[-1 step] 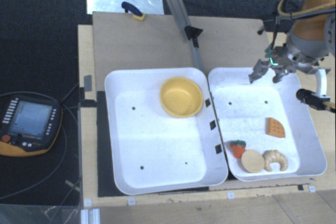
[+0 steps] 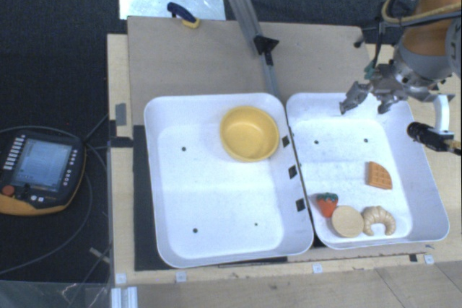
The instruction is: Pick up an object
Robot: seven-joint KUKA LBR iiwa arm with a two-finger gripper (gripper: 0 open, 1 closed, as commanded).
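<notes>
While the claw (image 2: 368, 101) hangs spread and empty above the right bin's (image 2: 422, 187) far rim, the waffle wedge (image 2: 378, 175) lies nearest; descend squarely over it, then close across its narrow sides.

Set high above the desk (image 2: 188, 61), fixed, looking down at a slant. Far enough off to take in both white bins whole: left bin (image 2: 170, 227) and right bin (image 2: 422, 209) side by side across the middle. Far edge of the desk toward the top, near edge along the bottom. Dark floor (image 2: 58, 18) visible beyond the left side, with a handheld control pendant (image 2: 40, 171) lying there. Arm (image 2: 429, 18) entering from the right, at the upper corner. Slanted metal pole (image 2: 242, 0) crossing from the top toward the bins.
</notes>
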